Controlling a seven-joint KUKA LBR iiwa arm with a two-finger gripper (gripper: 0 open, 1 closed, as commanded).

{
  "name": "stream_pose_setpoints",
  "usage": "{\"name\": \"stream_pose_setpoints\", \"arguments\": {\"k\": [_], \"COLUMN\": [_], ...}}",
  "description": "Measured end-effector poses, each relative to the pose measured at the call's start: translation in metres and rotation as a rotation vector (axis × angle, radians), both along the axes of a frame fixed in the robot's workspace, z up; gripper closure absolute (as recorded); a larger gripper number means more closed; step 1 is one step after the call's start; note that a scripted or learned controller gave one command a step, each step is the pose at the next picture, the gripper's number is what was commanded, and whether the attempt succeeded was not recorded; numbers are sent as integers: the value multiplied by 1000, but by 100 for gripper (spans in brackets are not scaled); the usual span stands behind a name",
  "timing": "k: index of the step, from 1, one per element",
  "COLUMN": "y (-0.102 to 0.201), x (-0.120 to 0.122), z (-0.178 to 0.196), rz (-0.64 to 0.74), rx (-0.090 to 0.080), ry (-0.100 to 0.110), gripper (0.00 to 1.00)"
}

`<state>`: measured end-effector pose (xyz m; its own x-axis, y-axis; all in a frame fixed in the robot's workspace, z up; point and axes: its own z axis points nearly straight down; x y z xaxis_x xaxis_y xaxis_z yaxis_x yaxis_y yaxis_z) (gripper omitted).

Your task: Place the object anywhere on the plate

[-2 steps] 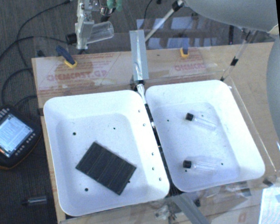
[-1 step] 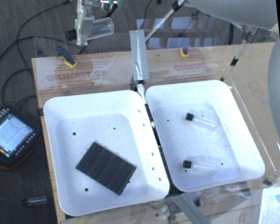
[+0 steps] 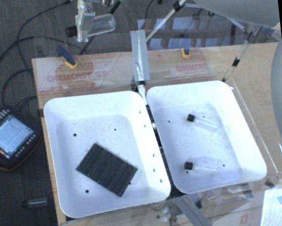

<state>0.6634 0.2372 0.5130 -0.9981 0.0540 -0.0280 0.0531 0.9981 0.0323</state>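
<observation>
1. Camera view: dark ribbed plate (image 3: 107, 169) lies in the left bin (image 3: 60, 114), nothing on it.
2. Two clear vials, (image 3: 201, 122) and (image 3: 201, 166), lie in the right bin (image 3: 245, 138), well apart from the plate.
3. Gripper state: cannot tell.
4. Pick not started; whole task left.

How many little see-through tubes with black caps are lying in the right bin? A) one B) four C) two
C, since two clear capped tubes lie apart in the right bin: the upper tube and the lower tube, while the dark plate sits in the left bin.
</observation>
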Motion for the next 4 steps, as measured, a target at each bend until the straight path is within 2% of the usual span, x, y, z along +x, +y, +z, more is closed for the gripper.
{"name": "stream_pose_setpoints", "arguments": {"k": [4], "y": [1], "x": [3], "z": [39], "rz": [-1], "rx": [8], "ry": [-16], "gripper": [100]}}
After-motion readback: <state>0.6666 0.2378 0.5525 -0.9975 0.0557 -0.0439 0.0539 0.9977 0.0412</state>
